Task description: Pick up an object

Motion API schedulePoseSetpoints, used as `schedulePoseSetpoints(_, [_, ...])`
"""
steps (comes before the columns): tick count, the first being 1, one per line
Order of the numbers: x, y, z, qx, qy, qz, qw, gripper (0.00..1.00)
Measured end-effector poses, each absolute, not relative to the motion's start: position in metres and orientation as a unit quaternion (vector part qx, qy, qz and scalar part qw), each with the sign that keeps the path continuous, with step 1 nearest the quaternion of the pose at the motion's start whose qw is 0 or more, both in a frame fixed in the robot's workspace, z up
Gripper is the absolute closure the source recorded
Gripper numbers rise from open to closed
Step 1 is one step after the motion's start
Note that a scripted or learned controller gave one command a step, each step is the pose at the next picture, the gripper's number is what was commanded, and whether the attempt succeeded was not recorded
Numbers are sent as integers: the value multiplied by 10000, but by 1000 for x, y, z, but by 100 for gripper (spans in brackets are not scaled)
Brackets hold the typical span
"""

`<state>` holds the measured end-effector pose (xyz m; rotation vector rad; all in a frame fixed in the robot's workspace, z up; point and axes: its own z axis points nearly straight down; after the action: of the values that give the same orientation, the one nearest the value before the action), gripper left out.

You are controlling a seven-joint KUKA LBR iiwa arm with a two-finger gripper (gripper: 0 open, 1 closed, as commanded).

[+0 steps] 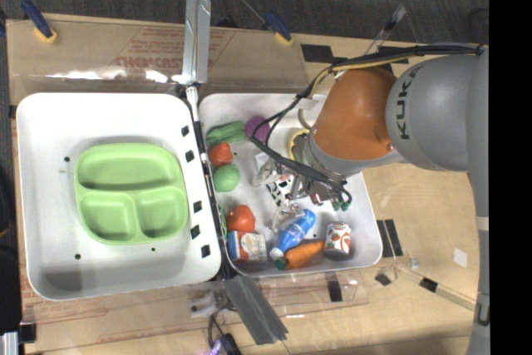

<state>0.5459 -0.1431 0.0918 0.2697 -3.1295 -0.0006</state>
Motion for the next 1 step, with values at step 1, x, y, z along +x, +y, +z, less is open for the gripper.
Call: schedulePoseSetpoints(1, [535, -103, 93, -53, -10000, 15, -13, 0])
